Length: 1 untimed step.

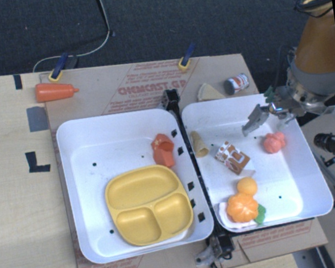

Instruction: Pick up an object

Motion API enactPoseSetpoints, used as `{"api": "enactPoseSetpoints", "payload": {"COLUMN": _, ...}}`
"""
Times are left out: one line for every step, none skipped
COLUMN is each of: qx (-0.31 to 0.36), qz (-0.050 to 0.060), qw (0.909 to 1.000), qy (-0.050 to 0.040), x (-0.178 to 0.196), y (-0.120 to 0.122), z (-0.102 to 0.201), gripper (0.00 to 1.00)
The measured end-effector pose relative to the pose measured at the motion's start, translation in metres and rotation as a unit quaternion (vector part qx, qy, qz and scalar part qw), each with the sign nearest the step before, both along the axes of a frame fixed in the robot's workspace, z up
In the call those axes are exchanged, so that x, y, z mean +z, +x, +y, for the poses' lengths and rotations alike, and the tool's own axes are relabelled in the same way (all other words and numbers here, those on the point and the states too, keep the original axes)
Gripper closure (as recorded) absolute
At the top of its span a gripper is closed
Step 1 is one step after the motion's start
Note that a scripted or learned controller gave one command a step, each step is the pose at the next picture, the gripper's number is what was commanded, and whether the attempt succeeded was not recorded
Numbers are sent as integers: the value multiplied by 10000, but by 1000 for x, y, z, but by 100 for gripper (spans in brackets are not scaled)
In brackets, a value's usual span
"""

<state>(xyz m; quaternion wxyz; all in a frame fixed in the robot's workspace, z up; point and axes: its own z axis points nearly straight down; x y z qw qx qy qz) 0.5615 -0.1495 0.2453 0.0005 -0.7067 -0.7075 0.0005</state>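
The gripper (265,117) hangs at the right bin's (303,203) upper right, jaws spread with nothing between them. A pink lump (274,142) lies just below it, apart from the fingers.

A small tipped-over can (236,82) lies on the printed cardboard sheet (141,85), just beyond the gripper (263,116) and outside the bins. A beige wedge (209,91) lies left of the can. Farther left of the gripper, two blue-and-yellow clamps (186,55) (58,68) grip the cardboard's far edge. An orange toy carrot (55,91) lies farthest left. A black cable (101,21) loops beyond the clamps.
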Motion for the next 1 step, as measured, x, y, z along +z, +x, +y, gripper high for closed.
{"api": "enactPoseSetpoints", "payload": {"qx": -3, "qz": 29, "qw": 10000, "qy": 5, "x": -85, "y": -8, "z": -3, "gripper": 0}}
